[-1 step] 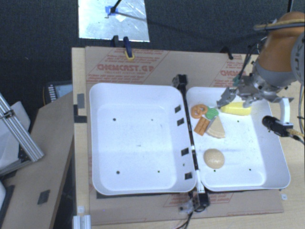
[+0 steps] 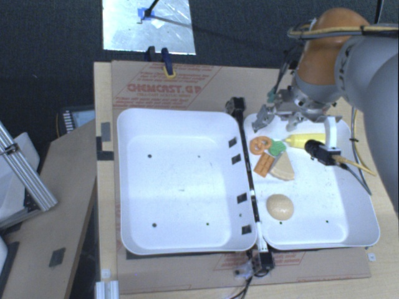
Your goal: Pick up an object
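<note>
White bins (image 2: 181,229); orange pretzel (image 2: 260,145); yellow banana (image 2: 305,141); tan bun (image 2: 280,206); green piece (image 2: 277,147).

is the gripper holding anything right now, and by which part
Nothing is held: the gripper hangs open above the right bin, nothing between its fingers.

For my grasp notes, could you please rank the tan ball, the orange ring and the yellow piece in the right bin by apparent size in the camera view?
1. Yellow piece, though the arm partly covers it.
2. Tan ball.
3. Orange ring.
</note>
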